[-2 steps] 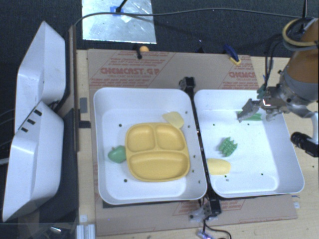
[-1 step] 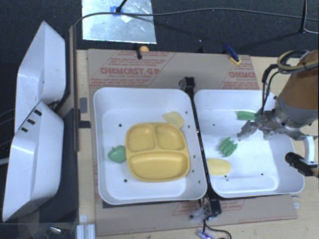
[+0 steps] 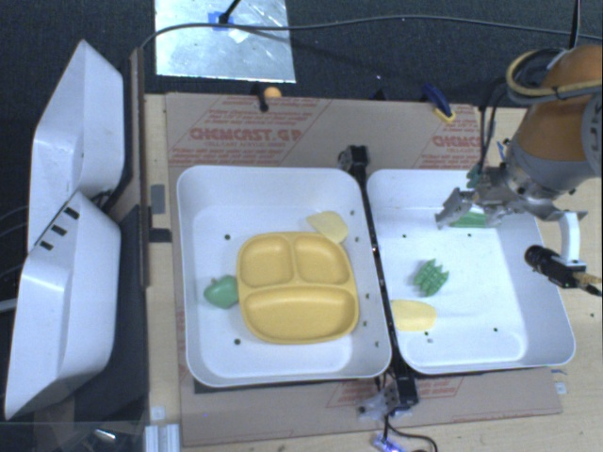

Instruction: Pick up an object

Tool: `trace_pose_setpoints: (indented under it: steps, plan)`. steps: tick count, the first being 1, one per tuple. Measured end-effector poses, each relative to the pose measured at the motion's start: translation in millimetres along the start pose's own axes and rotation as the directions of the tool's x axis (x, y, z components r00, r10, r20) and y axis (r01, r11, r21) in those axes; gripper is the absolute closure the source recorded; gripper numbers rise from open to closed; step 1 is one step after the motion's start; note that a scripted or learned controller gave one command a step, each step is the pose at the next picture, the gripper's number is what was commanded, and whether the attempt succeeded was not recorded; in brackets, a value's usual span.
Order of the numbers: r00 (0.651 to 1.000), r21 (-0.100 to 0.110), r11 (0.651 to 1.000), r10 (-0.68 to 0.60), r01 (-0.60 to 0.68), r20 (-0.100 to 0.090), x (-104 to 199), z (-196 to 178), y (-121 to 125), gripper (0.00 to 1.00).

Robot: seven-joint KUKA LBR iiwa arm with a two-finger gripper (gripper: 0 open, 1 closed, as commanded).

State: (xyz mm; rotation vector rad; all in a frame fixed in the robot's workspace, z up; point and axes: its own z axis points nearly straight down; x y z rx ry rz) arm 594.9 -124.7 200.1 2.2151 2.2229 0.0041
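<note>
Camera view gives you the hand (image 3: pixel 468 212) over the far part of the right white bin (image 3: pixel 509 342), its fingers pinching a flat green piece (image 3: pixel 468 219). Nearer you in that bin lie a spiky green plastic toy (image 3: pixel 430 277) and a pale yellow flat piece (image 3: pixel 413 314). The left bin (image 3: pixel 203 347) holds a yellow divided plate (image 3: pixel 297 285).
</note>
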Motion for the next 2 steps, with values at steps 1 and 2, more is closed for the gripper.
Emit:
trace_pose_setpoints:
  steps: [1,2]
  plan:
    - [1.0,-0.003,1.0,0.001,-0.001,-0.001,33,-72,-17,0.0]
    - [1.0,0.003,1.0,0.006,-0.006,0.001,-27,-73,52,0.0]
